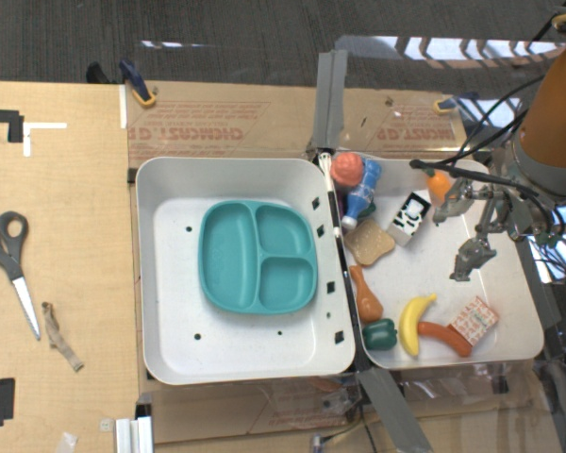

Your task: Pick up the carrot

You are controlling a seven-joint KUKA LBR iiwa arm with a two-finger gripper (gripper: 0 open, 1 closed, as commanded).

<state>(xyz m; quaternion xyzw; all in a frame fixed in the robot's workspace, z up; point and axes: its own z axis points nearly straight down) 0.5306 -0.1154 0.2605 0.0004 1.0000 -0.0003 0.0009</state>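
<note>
The carrot (365,293) is a short orange tapered piece lying in the right bin (509,295), close against its left wall. It lies between a bread slice (370,243) and a green pepper (378,333). My gripper (470,253) hangs over the right half of that bin, well to the right of the carrot and apart from it. Nothing shows in its grasp.
The right bin also holds a banana (413,324), a red sausage (445,338), a small cracker box (474,317), a black-and-white box (410,217), a blue bottle (363,194), a red ball (347,168) and a small orange piece (439,185). A teal divided plate (258,256) lies in the left bin (160,281). Scissors (14,262) lie on the bench.
</note>
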